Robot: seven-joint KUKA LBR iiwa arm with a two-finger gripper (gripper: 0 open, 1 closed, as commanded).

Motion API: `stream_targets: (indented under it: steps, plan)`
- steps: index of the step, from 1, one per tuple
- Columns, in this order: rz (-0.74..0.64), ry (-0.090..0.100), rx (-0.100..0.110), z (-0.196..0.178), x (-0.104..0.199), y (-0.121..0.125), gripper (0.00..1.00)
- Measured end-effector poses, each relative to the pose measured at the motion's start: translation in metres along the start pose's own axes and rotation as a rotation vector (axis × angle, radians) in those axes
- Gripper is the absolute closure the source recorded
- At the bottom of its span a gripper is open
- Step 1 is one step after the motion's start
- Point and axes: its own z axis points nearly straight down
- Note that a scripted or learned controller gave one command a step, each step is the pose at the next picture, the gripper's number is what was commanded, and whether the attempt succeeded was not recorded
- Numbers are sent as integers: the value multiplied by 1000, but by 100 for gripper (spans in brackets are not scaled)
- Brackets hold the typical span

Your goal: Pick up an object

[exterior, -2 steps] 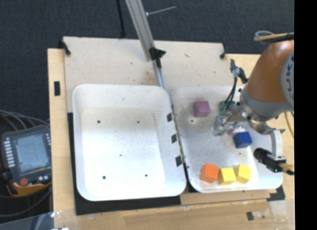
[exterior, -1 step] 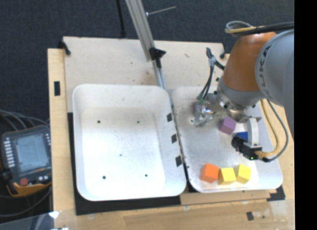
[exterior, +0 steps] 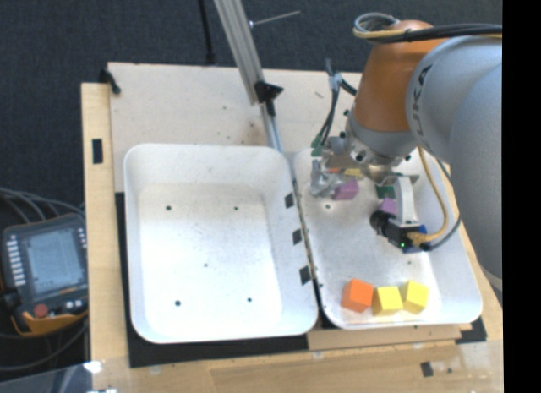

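Metal fingers [exterior: 324, 182] of the gripper [exterior: 331, 182] hang down into the far left part of the right bin [exterior: 452, 294], close to its wall; whether they are spread or pressed together I cannot tell, since the wrist hides much of them. Just beside the fingers, toward the right, lies a small purple block [exterior: 347, 188], touching or nearly touching them, though it cannot be made out as being between them. A second purple piece [exterior: 388, 205] shows a little farther right, partly covered by the gripper's body and a black fitting with cables. Above these sits the orange band [exterior: 385, 87] and the grey arm [exterior: 461, 104], reaching in from the right. Along the near edge of the same bin three blocks stand in a row, touching: an orange block [exterior: 357, 295], then two yellow blocks [exterior: 389, 300] [exterior: 416, 296]. The left bin [exterior: 139, 171] sits just beside, its white floor speckled with dark marks. A slanted metal rail [exterior: 237, 32] rises behind the bins.
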Motion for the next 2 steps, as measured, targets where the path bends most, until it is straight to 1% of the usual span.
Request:
stream_targets:
  steps: [1,2]
  plan:
    - [0,0,1,1,36,29,100]
    - [0,0,1,0,77,47,100]
